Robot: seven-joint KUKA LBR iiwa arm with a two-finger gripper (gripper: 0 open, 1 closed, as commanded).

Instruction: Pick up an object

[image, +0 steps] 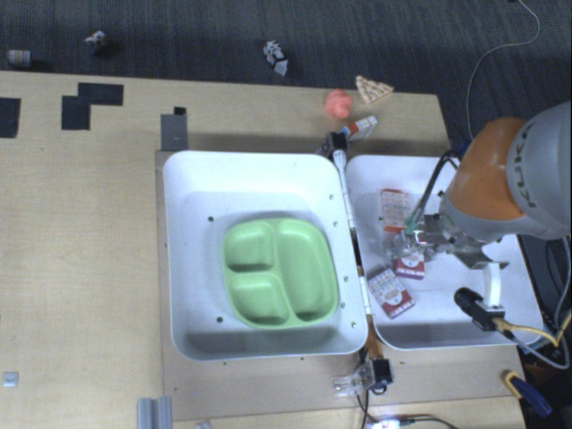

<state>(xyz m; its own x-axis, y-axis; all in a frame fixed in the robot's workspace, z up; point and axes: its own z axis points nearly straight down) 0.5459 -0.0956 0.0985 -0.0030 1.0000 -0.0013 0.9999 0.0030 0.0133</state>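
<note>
1. The left bin (pixel 188 239) holds a green divided tray (pixel 279 272), lying flat near its middle.
2. On the bench beyond the bins lie a pink ball (pixel 338 104) and a small bottle (pixel 361 128).
3. The right bin (pixel 447 329) holds a red-and-white packet (pixel 394 206) at its far side and two more packets (pixel 391 291) nearer its near-left corner.
4. The gripper (pixel 413 239) hangs low over the middle of the right bin, just above the packets; whether it is apart or together cannot be told.
5. The grey arm (pixel 527 181) enters from the right.
</note>
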